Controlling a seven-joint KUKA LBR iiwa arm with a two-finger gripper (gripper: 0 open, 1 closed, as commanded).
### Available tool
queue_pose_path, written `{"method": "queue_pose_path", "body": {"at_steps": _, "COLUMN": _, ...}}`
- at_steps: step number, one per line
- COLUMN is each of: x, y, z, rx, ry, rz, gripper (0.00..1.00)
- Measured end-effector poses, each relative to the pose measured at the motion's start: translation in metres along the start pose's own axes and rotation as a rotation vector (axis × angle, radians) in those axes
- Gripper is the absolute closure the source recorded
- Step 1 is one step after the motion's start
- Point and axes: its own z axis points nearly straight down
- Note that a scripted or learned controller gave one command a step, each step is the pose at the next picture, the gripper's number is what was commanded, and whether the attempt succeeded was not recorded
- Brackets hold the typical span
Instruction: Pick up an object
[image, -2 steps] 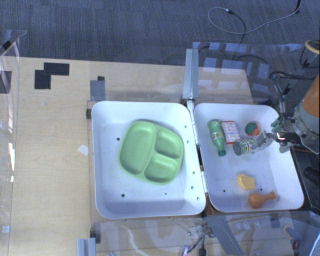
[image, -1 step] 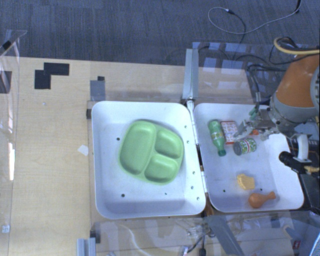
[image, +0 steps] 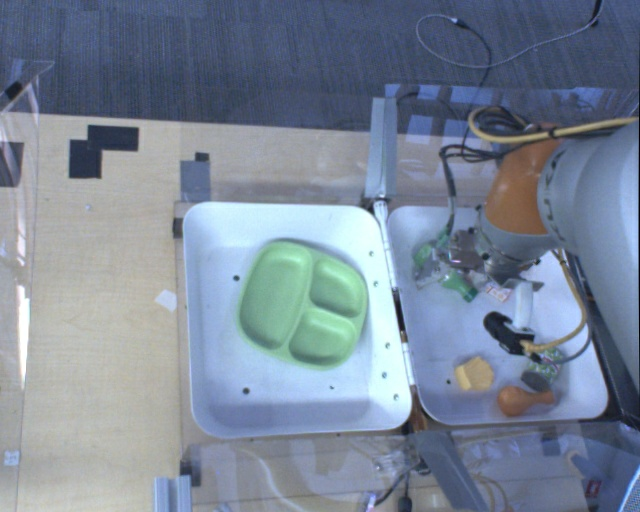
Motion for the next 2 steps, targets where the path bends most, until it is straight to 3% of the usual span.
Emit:
{"method": "queue_pose_path", "body": {"at_steps": 1, "x": 0.002, "y": 0.002, "z": -0.012, "rx": -0.006, "ry": 0.003, "rz": -0.003, "gripper": 1.0}}
{"method": "queue_pose_path", "body": {"at_steps": 2, "x": 0.044, "y": 0.006, "z": -0.107, "rx": 0.003, "ry": 0.0, "rz": -0.141, "gripper": 1.0}}
